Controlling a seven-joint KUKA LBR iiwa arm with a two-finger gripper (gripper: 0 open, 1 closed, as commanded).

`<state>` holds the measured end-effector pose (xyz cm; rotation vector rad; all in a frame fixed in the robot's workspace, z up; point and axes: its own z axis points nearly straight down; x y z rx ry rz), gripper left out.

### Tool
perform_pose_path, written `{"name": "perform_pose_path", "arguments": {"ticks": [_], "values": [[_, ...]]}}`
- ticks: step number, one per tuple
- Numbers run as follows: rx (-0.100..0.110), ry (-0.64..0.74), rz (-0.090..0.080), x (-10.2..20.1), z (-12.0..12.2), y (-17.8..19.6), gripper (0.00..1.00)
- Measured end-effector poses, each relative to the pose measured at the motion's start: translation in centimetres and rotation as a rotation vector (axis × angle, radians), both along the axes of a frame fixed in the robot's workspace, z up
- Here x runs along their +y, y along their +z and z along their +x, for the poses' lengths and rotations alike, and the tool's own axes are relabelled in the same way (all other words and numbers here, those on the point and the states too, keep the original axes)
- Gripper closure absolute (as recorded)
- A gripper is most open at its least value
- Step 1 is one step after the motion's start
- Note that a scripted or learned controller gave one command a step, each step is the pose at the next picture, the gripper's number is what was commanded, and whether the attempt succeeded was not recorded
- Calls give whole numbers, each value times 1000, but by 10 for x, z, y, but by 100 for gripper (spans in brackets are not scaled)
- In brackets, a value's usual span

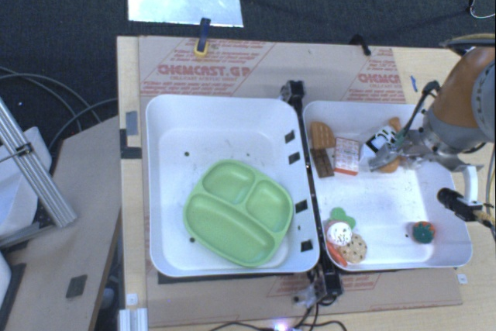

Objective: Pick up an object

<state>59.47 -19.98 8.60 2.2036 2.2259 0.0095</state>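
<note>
The left bin (167, 136) is occupied by a green divided plate (238, 212). In the right bin (434, 256), the gripper (385, 160) is lowered among small objects (346, 155) near the far wall; the near-right floor is left mostly open. The jaw state cannot be told.

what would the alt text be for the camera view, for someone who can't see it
A grey robot arm reaches from the right, its end effector low over small items in the right white bin. The left white bin holds a green divided tray. Both sit on a cardboard-covered bench.
</note>
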Motion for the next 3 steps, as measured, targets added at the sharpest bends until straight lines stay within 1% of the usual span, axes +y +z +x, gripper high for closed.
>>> {"name": "perform_pose_path", "arguments": {"ticks": [1, 2, 3], "values": [[7, -4, 2, -6, 26, -1, 0], [14, -9, 4, 8, -38, -2, 0], [21, 1, 2, -5, 46, 0, 0]]}}
